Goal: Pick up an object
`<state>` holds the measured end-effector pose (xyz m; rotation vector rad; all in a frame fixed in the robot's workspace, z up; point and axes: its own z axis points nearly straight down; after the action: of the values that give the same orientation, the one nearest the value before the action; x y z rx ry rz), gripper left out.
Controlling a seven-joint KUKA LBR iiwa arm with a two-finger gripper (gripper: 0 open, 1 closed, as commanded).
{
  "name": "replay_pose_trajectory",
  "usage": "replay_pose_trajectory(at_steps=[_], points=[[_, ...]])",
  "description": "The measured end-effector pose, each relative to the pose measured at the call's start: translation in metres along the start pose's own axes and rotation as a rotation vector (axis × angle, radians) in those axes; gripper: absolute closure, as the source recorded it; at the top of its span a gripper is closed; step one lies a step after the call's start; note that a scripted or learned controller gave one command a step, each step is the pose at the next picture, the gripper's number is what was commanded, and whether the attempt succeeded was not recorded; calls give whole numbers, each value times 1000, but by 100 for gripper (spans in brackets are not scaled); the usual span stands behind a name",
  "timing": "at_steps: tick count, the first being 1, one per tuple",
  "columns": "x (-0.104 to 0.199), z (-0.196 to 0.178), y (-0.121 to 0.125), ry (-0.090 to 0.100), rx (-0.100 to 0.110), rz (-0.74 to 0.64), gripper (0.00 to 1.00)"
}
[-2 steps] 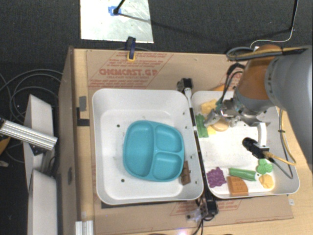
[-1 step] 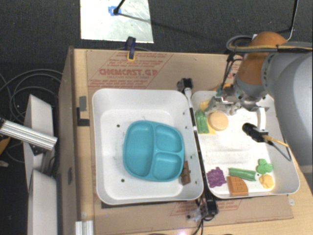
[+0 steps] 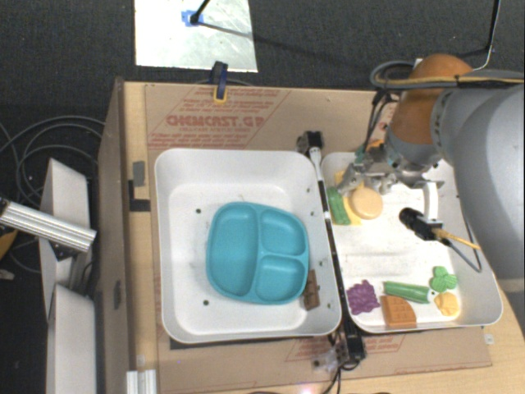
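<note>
Toy food is lying scattered in the right bin (image 3: 484,314), and the piece nearest the hand (image 3: 367,180) is a pale yellow round piece (image 3: 366,203), sitting near the bin's far left corner beside a green piece (image 3: 336,208) against the left wall. It is looking like light, hard plastic: stiff, smooth and probably slippery, so it is likely asking for a grip across its widest part, where a curved surface is least apt to squirt out.

The hand is hovering at the upper edge of that yellow piece, close to or touching it; how wide it is standing I cannot tell, since the wrist is covering it from above, and nothing is showing clearly as gripped.

Along the near edge of the same bin a purple grape cluster (image 3: 362,296), an orange block (image 3: 398,312) and a green pod (image 3: 407,290) are resting. A blue divided plate (image 3: 257,252) is sitting in the left bin (image 3: 184,171) on the surface.
</note>
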<state>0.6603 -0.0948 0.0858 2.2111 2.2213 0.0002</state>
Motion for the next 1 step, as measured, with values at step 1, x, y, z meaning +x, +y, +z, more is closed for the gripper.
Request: replay_pose_trajectory(at_steps=[1], points=[[-2, 0, 9, 4, 1, -1, 0]])
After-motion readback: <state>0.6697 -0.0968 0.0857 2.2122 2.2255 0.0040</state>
